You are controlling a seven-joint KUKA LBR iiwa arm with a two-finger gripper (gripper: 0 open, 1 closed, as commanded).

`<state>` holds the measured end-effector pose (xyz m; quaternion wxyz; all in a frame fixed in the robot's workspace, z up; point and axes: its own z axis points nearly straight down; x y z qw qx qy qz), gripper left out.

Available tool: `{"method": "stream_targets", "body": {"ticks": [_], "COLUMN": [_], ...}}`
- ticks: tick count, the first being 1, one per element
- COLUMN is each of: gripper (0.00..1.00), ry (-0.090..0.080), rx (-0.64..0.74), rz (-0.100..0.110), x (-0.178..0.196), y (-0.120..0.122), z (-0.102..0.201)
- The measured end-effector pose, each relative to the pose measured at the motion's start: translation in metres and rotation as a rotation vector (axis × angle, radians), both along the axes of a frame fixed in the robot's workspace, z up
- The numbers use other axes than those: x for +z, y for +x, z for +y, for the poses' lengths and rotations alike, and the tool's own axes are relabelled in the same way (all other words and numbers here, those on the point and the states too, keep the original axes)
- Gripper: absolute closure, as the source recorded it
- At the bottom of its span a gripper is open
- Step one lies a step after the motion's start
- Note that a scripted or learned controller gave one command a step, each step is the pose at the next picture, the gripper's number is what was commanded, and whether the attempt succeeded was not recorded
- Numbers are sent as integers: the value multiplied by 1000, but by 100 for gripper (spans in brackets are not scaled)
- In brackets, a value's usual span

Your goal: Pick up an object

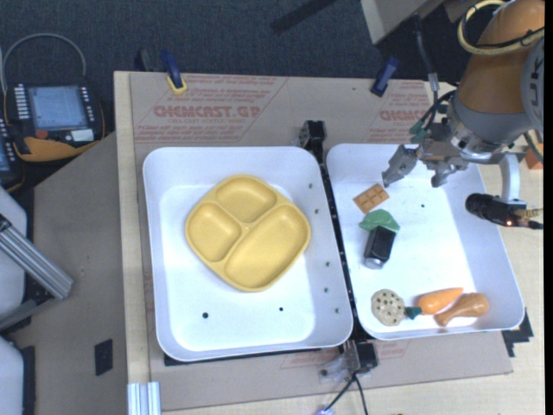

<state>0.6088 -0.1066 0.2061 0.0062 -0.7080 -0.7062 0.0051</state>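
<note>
A brown board covers the bench (259,102), and two white bins sit on it side by side. The left bin (173,318) is far off to the left of the gripper and holds a big yellow plate (248,230) with three parts. The right bin (484,258) is the one under the gripper.

The grey and orange arm (501,67) comes in from the right. Its gripper (424,169) hangs over the top part of the right bin. The two fingers are spread apart and nothing is between them.

The toys all lie below and to the left of the gripper. The nearest is a small brown cracker (371,199), just down and left of the left finger, lying a bit tilted. A little farther down is a green piece (379,220), touching a dark block (378,245) that stands mostly up and down. Well below sit a carrot (439,300), a tan toy (462,309) and a round cookie (387,306).

The cracker looks like the easiest pick, with a short move down and left.
</note>
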Motion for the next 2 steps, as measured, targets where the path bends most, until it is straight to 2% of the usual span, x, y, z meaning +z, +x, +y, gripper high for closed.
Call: {"method": "stream_targets", "body": {"ticks": [1,2], "gripper": [0,0], "ry": [-1,0], "rx": [2,3], "rz": [-15,-9], "x": [9,-45], "y": [3,-6], "z": [0,7]}}
